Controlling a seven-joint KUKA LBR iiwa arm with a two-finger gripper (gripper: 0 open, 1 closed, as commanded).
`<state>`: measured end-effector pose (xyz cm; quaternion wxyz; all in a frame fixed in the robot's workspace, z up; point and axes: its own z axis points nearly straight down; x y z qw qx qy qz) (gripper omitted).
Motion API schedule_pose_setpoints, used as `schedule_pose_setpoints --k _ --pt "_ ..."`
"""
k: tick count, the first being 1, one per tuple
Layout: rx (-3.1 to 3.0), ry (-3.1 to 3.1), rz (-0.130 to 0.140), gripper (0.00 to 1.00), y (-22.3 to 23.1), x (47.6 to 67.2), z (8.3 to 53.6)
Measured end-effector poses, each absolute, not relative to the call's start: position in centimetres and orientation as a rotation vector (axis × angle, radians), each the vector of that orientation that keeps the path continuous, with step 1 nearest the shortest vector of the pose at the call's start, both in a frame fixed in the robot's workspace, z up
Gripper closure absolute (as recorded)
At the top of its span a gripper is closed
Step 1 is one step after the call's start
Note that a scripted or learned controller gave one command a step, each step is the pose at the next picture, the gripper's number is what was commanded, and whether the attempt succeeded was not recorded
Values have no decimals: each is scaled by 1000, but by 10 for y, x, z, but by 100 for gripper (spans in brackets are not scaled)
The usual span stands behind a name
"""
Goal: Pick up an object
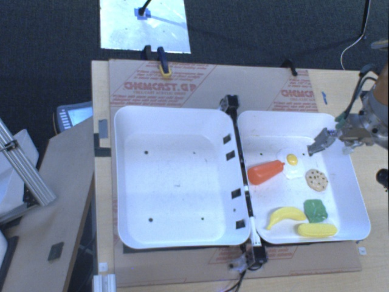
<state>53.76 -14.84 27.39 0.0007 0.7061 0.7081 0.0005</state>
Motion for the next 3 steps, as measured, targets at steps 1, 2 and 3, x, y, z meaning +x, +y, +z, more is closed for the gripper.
schedule_pose_setpoints --k 1,2,3 --pt "2201 2215 20 0 -128 528 524" --pt "2207 2226 6 100 -128 529 525" --pt "2212 2230 4 100 -76 485 518"
